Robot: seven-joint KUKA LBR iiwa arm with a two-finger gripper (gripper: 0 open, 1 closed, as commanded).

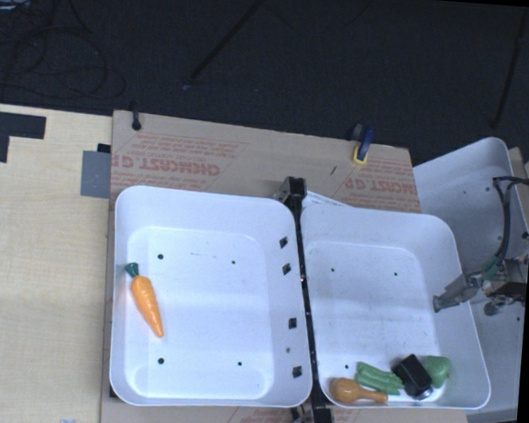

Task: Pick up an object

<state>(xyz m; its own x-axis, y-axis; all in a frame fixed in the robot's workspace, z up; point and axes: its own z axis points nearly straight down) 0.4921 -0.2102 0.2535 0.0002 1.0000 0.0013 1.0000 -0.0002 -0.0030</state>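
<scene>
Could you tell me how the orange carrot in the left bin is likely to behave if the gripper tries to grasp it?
The carrot looks like smooth moulded plastic, so probably stiff, light and somewhat slippery. Its rounded, tapered body may roll or pivot when nudged.

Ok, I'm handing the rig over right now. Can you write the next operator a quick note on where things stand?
Gripper: at the right bin's right rim, nothing seen between its fingers; open or shut unclear.
Left bin: carrot by the left wall.
Right bin, near corner: orange pear-shaped piece, green pod, black block, green piece, bunched together.
Done: nothing picked yet.
Left: grasp and lift one object.
</scene>
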